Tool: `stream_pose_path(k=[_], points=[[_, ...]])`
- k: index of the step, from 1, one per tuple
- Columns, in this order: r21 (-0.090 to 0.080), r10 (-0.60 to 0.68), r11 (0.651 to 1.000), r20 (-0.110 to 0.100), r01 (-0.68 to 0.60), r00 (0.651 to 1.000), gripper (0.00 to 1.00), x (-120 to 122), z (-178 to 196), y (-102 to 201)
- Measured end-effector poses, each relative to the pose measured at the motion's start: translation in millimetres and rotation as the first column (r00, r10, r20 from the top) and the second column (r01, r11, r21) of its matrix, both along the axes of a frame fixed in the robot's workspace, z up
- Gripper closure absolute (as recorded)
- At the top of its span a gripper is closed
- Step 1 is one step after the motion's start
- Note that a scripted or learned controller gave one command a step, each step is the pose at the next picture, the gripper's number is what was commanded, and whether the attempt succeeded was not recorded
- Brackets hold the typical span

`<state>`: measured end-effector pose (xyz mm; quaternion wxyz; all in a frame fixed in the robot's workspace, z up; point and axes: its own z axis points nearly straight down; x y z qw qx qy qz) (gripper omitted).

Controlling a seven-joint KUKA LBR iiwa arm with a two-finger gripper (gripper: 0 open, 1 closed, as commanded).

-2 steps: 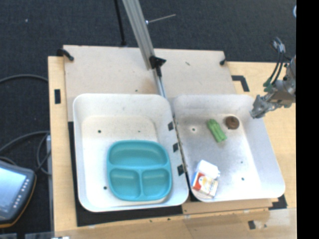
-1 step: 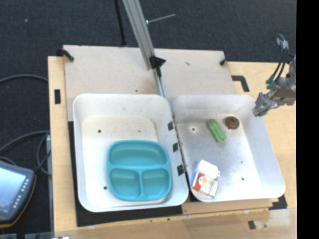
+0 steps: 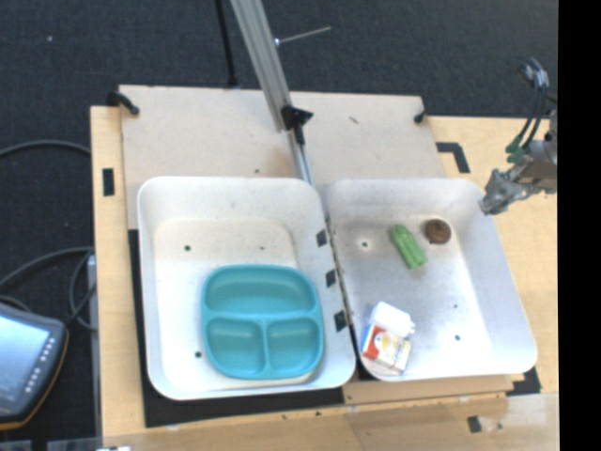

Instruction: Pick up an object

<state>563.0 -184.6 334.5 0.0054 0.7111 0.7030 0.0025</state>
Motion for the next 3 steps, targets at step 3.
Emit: stream_pose_path(k=[3], points=[[-0.004,0.006,1.000,0.008,-0.006,1.000,1.00,2,32,-3]])
